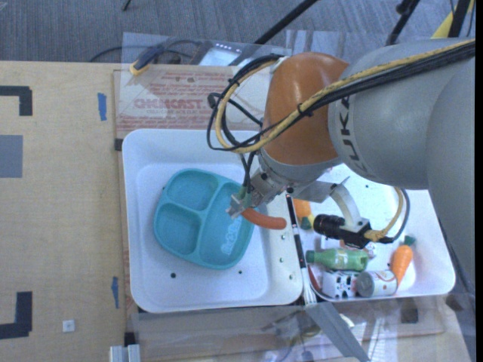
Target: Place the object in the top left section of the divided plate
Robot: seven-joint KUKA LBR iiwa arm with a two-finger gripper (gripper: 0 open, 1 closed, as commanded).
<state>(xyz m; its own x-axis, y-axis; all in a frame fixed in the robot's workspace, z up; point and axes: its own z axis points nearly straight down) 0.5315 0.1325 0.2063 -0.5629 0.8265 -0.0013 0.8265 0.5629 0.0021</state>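
Observation:
A teal divided plate (pixel 198 219) lies in the left white bin (pixel 151 277), with two small sections on its left and upper side and one large section on its right. My gripper (pixel 240 205) hangs over the plate's right rim, shut on the left end of an orange-red sausage-shaped object (pixel 266 220). The object sticks out to the right, reaching over the wall between the two bins. The big grey arm with its orange band hides the upper part of the right bin.
In the right bin (pixel 434 277) lie a green bottle (pixel 339 259), a carrot (pixel 401 262), a white spotted can (pixel 338 283), a grey-and-red can (pixel 375 283) and a small orange piece (pixel 303 209). A cardboard sheet (pixel 170 100) lies behind the bins.

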